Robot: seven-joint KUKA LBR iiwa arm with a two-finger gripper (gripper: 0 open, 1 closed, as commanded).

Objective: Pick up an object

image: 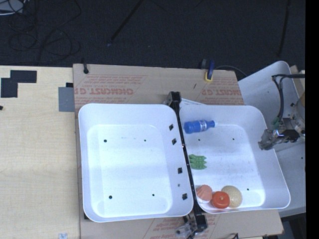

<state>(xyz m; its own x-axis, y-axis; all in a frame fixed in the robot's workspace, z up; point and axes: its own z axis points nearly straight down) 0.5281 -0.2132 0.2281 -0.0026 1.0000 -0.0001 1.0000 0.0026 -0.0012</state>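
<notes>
Two white bins [84, 133] sit side by side on cardboard. The right bin [269, 148] holds a blue bottle [198, 126], a green item [197, 162] and three round objects [219, 196].

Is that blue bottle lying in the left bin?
No, the blue bottle lies on its side in the right bin, near its far left corner, beside the divider between the bins.

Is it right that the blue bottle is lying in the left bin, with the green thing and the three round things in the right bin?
Not quite. The camera view shows the blue bottle lying in the right bin, near its back edge by the divider, not in the left bin. The green thing and the three round things are indeed in the right bin.
</notes>
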